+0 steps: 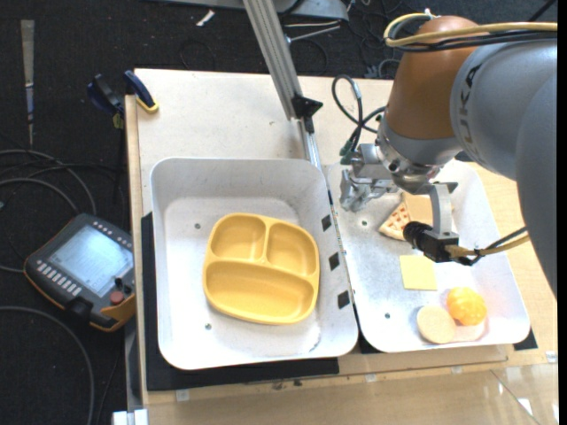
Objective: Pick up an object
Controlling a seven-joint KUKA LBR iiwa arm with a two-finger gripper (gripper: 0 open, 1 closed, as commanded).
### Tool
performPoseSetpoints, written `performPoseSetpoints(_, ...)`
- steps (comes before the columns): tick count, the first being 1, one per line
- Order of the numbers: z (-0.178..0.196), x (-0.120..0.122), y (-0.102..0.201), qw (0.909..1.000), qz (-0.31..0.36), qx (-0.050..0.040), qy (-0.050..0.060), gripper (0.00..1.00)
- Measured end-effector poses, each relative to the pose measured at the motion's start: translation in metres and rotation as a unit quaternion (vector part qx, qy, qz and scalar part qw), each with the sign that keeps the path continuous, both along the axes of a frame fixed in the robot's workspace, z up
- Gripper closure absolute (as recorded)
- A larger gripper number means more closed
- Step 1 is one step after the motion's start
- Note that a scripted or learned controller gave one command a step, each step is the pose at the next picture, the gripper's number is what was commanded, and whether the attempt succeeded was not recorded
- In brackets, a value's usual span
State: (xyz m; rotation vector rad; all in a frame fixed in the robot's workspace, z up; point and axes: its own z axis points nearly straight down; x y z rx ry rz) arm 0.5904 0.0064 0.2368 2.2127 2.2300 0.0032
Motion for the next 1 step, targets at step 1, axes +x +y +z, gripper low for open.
performPoseSetpoints(1, -0.0109, 0.0114, 0.0490, 1.0000, 0.000, -0.0002, 0.001, 1.00)
